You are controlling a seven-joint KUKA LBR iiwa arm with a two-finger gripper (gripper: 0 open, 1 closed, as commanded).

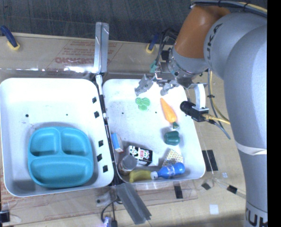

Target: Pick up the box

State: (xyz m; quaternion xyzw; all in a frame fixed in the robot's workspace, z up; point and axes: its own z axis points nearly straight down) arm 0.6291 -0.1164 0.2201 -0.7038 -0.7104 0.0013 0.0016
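The box (pixel 141 154) is small, black and white, and lies flat near the front left of the right bin (pixel 123 103). It rests against a grey can (pixel 127 163). My gripper (pixel 155 86) hangs over the bin's back edge, well behind the box, with its two fingers spread open and nothing between them. A green toy (pixel 142 103) lies just below the fingertips.
An orange carrot (pixel 168 111) and a dark green piece (pixel 172 137) lie along the bin's right side. A banana (pixel 139 175), a blue bottle (pixel 171 170) and a checkered packet (pixel 174 155) crowd the front. The left bin (pixel 17 103) holds a blue divided tray (pixel 61 156).
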